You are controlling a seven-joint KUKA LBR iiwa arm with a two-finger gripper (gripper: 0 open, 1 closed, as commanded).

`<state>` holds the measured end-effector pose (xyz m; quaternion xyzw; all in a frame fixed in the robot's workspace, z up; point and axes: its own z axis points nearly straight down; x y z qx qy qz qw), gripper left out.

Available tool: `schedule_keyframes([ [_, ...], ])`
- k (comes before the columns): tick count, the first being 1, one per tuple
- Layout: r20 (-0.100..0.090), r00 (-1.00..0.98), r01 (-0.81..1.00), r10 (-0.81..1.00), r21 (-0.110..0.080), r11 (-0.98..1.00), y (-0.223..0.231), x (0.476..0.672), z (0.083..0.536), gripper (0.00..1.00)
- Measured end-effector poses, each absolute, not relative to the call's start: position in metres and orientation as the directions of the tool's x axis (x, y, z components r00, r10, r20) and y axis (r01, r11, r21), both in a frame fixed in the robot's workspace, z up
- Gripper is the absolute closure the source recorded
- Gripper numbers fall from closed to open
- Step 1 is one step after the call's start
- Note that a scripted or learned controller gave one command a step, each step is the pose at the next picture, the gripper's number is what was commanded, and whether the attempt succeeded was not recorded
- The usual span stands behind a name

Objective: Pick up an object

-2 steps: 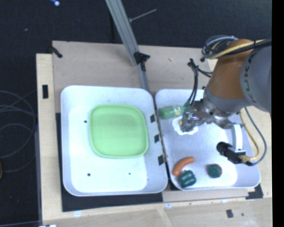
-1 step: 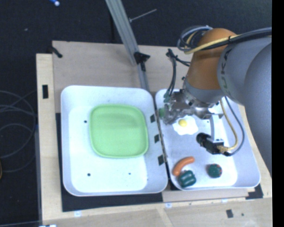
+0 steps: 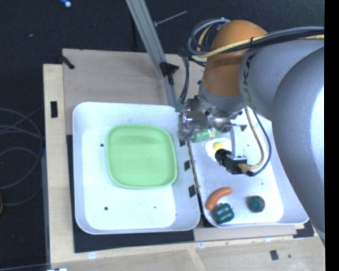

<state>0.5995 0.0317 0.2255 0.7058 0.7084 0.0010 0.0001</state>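
We saw the gripper at the right bin's far-left corner; couldn't tell its grip, and the orange sausage lay nearer us.

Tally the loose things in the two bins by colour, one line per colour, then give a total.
Green: 3, namely the green plate in the left bin, the green block and the green ball in the right bin.
Orange: 1, the orange sausage.
Yellow: 1, the yellow piece partly hidden under the wrist.
Total: 5
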Motion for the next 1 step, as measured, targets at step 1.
schedule_keyframes([
  [1,0.001,-0.003,1.000,1.000,0.001,0.003,0.0731,0.6193,0.2299,1.00],
])
